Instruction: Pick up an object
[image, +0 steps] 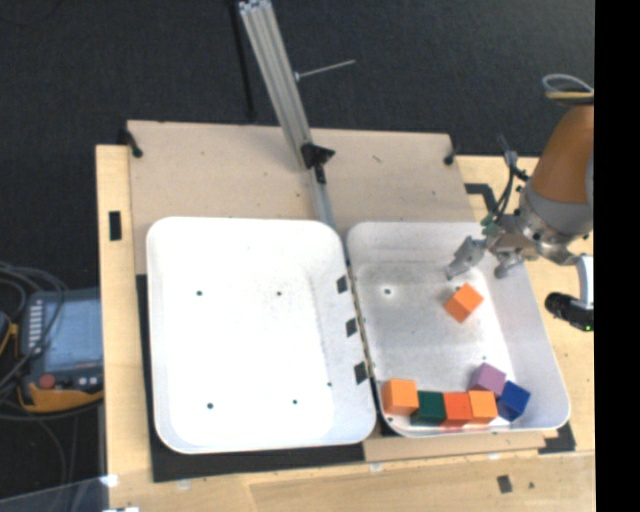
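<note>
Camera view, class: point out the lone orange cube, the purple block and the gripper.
Lone orange cube (462, 302), camera view, on its top face.
Purple block (489, 377), camera view, on its top face.
Gripper (483, 259), camera view, midway between its fingertips.

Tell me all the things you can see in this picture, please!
white bins: 2, white, side by side on the bench; left, right
lone cube: 1, orange, middle of the right bin
orange cubes: 3, near edge of the right bin
green cube: 1, same row
purple cube: 1, behind the row
blue cube: 1, row's right end
metal pole: 1, grey, slanting behind the bins
arm: 1, grey and orange, right side
fingers: open, above the lone cube
</note>
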